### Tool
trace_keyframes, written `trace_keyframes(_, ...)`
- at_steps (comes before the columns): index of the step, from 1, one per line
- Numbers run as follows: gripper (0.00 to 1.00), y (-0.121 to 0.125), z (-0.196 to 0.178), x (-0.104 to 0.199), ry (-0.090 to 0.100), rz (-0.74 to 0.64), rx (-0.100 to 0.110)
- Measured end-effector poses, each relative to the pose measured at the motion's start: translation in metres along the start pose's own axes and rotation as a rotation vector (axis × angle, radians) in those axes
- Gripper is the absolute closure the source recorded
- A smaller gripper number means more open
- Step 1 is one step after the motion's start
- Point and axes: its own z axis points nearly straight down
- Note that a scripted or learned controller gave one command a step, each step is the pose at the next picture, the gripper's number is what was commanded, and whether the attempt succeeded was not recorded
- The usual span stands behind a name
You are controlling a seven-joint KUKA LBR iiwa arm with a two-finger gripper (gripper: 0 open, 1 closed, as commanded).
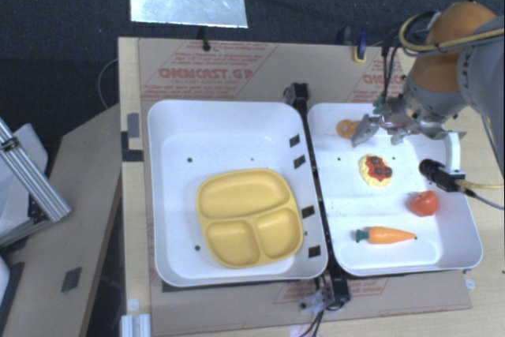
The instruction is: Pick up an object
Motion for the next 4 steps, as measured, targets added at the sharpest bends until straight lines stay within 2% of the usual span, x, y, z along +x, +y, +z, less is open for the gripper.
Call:
trace_keyframes(1,0.00,0.000,0.052,0.000,0.000,0.003,0.000)
trace_keyframes(2,1.00,0.002,0.038,0.000,-0.001,0.002,-0.006)
trace_keyframes(4,1.00,0.007,-0.054,0.006,-0.001,0.000,-0.008)
